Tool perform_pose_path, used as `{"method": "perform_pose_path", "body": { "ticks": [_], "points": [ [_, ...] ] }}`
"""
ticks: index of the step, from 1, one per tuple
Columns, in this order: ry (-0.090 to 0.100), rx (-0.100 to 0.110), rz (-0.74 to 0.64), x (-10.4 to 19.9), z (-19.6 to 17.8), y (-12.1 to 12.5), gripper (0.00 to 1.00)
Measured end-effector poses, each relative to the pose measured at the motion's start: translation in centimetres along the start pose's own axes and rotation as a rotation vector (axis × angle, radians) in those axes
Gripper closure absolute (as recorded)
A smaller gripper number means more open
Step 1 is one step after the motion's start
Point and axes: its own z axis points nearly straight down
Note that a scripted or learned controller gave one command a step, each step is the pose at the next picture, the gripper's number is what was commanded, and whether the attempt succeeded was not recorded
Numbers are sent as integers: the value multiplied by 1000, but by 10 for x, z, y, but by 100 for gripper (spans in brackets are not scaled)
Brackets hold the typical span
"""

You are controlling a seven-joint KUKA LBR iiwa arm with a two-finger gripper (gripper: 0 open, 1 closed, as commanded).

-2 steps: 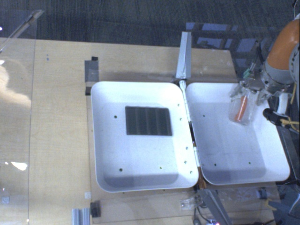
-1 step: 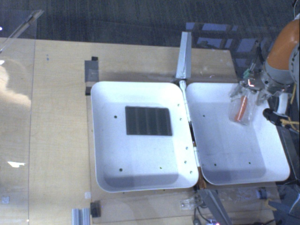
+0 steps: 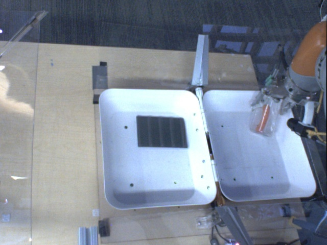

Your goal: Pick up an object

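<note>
Arm reaching in from the right, wrist tilted over the right bin [image 3: 265, 185], near its far right corner. Tool [image 3: 270, 102] is gripping a clear plastic tube with an orange insert [image 3: 263, 119], which is dangling above the bin floor. Looks like the lift step; next move calls for raising it clear without slipping. Left bin [image 3: 153, 190] is holding a dark ribbed pad [image 3: 161, 131].

Two shallow white bins are sitting side by side on the wooden table [image 3: 61, 137]. Left bin [image 3: 115, 152] is carrying a dark ribbed rectangular mat [image 3: 161, 131] lying flat near its middle. Right bin [image 3: 286, 177] is sitting just beside it. A grey metal bar [image 3: 200, 60] is running back from their shared corner.
</note>
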Motion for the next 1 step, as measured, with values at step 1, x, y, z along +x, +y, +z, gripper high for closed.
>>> {"method": "perform_pose_path", "body": {
  "ticks": [1],
  "points": [
    [-1,-1,-16,-1,0,0,0]
  ]
}}
